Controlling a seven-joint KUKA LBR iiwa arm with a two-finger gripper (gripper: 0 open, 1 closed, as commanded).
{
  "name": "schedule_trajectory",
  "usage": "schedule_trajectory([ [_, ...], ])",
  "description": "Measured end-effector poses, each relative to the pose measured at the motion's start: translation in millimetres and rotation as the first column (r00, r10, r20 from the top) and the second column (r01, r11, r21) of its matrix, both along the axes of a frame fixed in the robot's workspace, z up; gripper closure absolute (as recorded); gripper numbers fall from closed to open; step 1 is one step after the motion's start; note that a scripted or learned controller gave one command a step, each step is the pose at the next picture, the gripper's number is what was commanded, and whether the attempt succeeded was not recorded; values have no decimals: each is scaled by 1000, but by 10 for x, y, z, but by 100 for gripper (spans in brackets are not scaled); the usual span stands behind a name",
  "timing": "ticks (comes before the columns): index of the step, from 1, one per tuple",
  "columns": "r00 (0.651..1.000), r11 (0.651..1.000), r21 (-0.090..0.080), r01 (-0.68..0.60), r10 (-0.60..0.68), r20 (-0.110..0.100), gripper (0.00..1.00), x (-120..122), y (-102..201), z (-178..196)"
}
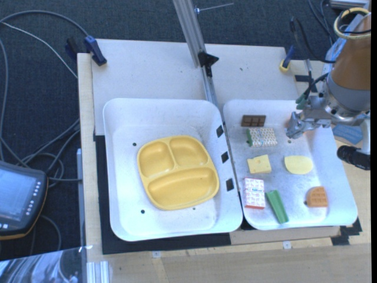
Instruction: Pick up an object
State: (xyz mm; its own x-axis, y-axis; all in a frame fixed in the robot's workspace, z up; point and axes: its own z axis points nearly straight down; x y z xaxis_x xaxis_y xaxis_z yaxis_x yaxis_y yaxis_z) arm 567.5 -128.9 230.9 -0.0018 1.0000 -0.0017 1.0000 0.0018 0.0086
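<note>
fingers (293, 128) over right bin (341, 175) far edge, w/ nothing between.

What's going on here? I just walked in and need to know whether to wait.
A grey robot arm reaches in from the right, its gripper above the right bin, near the speckled block and the yellow oval. Nothing is between its fingers. Also in that bin: a brown bar, yellow cube, red-and-white box, green stick and orange piece. The left bin holds a yellow divided plate.
</note>
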Motion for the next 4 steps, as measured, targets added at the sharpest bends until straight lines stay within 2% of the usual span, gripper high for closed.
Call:
schedule_trajectory([
  [1, 1000, 1000, 0, 0, 0, -2, 100, 12, 0, 436],
  [3, 1000, 1000, 3, -3, 3, -11, 100, 160, 965, 348],
  [4, 1000, 1000, 4, -4, 4, -12, 100, 281, 1490, 139],
])
